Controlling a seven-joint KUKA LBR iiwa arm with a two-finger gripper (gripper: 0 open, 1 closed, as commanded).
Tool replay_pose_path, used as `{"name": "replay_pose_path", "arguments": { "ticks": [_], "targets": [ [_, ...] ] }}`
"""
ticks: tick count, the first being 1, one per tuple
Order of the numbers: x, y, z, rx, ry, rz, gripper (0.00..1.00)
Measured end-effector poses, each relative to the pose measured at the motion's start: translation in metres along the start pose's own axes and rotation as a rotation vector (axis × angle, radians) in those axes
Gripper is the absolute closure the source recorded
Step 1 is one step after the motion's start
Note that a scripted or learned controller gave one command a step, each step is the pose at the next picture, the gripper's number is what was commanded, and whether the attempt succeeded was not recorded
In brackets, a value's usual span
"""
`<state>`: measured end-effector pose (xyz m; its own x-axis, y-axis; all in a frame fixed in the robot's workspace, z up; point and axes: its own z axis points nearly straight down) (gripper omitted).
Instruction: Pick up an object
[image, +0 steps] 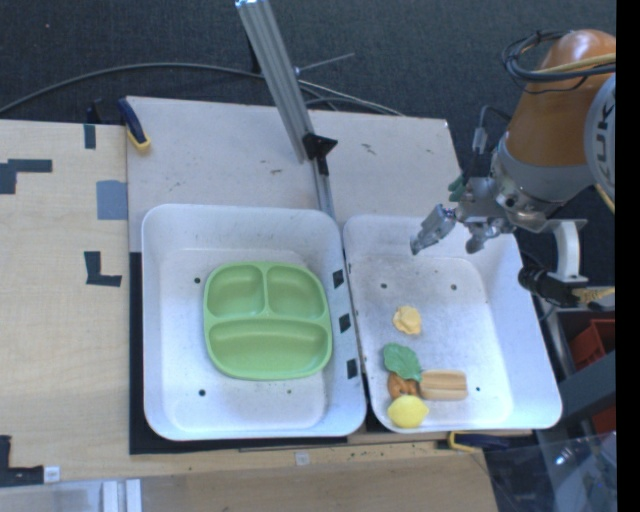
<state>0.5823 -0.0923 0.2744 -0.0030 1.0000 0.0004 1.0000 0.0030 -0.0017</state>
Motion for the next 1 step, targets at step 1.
{"name": "replay_pose_path", "arguments": {
  "ticks": [1],
  "targets": [
    [-0.0001, 0.0, 0.0, 0.0, 0.0, 0.0, 0.0]
  ]
}}
